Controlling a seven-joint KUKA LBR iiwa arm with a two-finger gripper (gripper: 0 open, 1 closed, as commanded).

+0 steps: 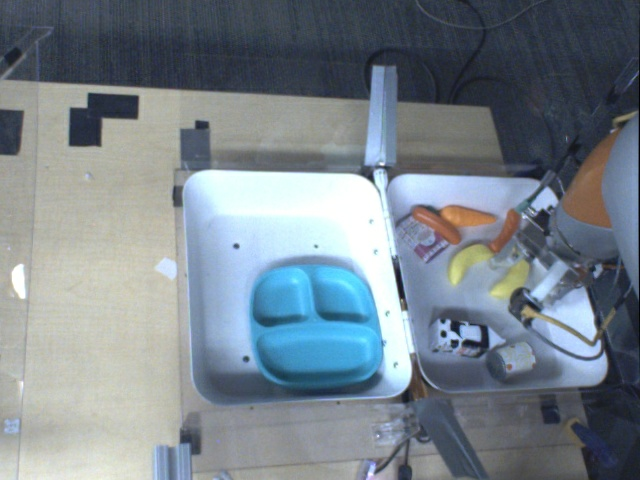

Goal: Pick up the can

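The can (510, 360) is a small grey cylinder lying on its side near the front edge of the right bin (570, 376). My gripper (522, 251) comes in from the right over the bin's middle right, well behind the can and apart from it. It hovers by a yellow banana-shaped piece (508, 280) and a small orange carrot (504, 231). Nothing can be made out in its grasp.
The right bin also holds a longer orange carrot (467, 214), a red-orange sausage shape (437, 224), a printed packet (420, 239), a second yellow piece (466, 263) and a black-and-white box (458, 337) just left of the can. A blue divided tray (316, 325) lies in the left bin (230, 228).
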